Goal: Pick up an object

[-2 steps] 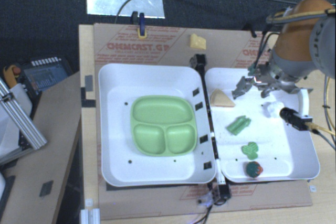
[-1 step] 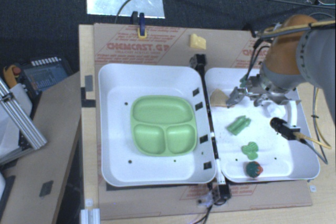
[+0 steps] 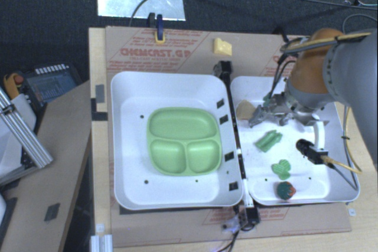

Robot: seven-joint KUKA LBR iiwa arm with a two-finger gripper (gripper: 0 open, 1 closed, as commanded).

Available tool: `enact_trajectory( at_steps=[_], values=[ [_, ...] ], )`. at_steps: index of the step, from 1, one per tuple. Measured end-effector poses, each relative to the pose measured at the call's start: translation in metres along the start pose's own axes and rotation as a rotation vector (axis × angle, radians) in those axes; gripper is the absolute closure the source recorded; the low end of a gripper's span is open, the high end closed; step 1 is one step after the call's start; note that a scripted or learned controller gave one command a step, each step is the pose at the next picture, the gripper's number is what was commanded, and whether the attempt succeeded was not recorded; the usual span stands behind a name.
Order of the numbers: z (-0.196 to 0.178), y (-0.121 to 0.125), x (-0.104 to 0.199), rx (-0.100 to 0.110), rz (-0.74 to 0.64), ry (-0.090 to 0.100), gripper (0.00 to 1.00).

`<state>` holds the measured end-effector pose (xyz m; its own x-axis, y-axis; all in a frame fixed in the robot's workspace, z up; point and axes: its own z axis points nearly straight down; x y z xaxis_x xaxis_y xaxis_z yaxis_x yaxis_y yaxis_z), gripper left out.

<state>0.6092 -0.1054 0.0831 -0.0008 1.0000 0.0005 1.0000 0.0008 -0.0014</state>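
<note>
Claw [image 3: 269, 115] low in right bin [image 3: 336, 186], finger state can't tell. Green ribbed piece [image 3: 268, 140] just below claw, tan piece [image 3: 244, 109] beside. Suggest centring over green piece, descending straight.

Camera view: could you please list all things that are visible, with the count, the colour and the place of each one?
Left bin: 1, white, left half of the bench.
Divided plate: 1, light green, three compartments, in the middle of the left bin.
Right bin: 1, white, right half of the bench.
Ridged green piece: 1, green, middle of the right bin.
Small leafy piece: 1, green, right bin, nearer the front.
Round object: 1, red and green, front of the right bin.
Tan object: 1, beige, right bin, back left.
Yellow block: 1, yellow, on the cardboard behind the bins.
Arm: 1, grey and orange, over the right bin.
Gripper: 1, metal, low over the right bin's back part.
</note>
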Motion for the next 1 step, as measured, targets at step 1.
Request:
enact_trajectory(
  at_steps=[1],
  values=[
    [-0.0126,0.0011,-0.0004,-0.005,0.000,-0.001,1.00]
  ],
)
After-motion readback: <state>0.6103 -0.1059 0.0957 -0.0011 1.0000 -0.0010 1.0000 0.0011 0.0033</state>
